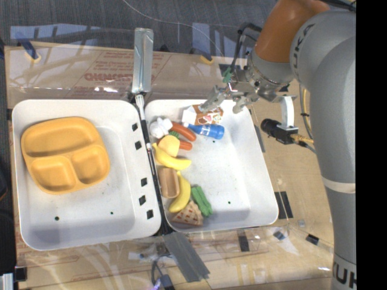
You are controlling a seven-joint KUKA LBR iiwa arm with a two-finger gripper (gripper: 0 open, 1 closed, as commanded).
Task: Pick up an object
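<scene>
My gripper (227, 101) hangs over the back edge of the right bin (245, 168), with its fingers spread open and nothing between them. Just below its left finger lies a small white, brown and red carton (204, 115), next to a blue bottle (208, 131). Further left are an orange carrot (182, 132) and a small white toy (160, 126). Along the bin's left wall sit a yellow banana (171, 158), a tan bun (169, 182), a second banana (181, 199), a green vegetable (202, 201) and a waffle-patterned wedge (188, 214).
The left bin (72, 222) holds a yellow divided plate (63, 154). A metal bar (143, 59) stands upright behind the seam between the bins. The middle and right of the right bin's floor are bare white.
</scene>
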